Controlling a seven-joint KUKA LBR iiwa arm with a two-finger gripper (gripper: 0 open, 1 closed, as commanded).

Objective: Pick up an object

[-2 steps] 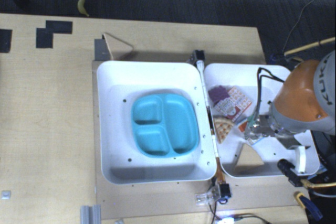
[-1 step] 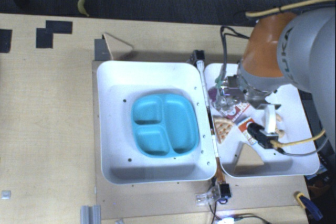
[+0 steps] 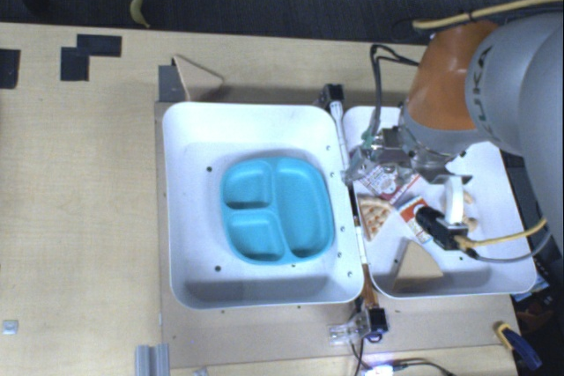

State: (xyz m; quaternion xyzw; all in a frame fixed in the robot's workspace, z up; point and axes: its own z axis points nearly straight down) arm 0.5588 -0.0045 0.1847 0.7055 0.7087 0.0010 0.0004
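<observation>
My end effector (image 3: pixel 381 161) low in right bin (image 3: pixel 493 277), grip state unclear; cluttered items (image 3: pixel 388 207) beneath. Blue divided tray (image 3: pixel 278 209) fills left bin (image 3: pixel 189 277), long axis across.

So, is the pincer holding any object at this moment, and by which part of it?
It cannot be told. The pincer sits low in the right bin among small objects, and its tips are hidden by the wrist.

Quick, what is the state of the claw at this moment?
Claw: low over the right bin, above the small items; open or closed cannot be told.
</observation>
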